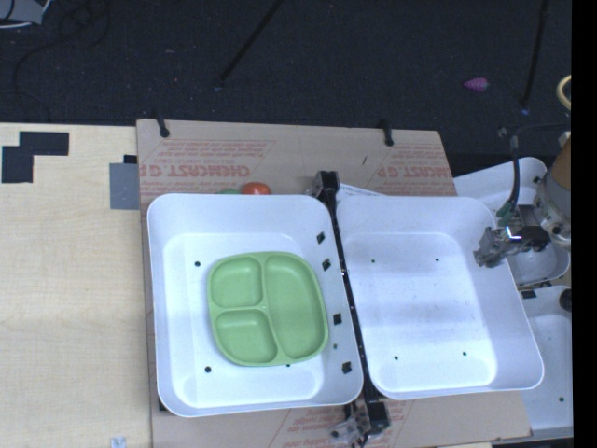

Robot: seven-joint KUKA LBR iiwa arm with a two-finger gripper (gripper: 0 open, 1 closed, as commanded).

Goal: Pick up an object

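Tabletop (65,325) of pale wood is seen at the left, and a cardboard sheet (280,157) printed in red is laid on it beneath the two white bins. The left bin (177,241) is occupied by a green divided plate (268,307) with three compartments, which lies flat on the bin floor, slightly toward the bin's near right. The right bin (420,297) is joined to the left one along a black clamped seam down the middle. The arm is seen at the right edge, and the jaws (492,247) are held at the right rim of the right bin — well apart from the plate, with the whole width of the right bin and the seam lying between them. Whether the jaws are apart or together cannot be told, since they are small and dark against the rim; nothing is seen between them. A small red object (255,189) is glimpsed just behind the far wall of the left bin.
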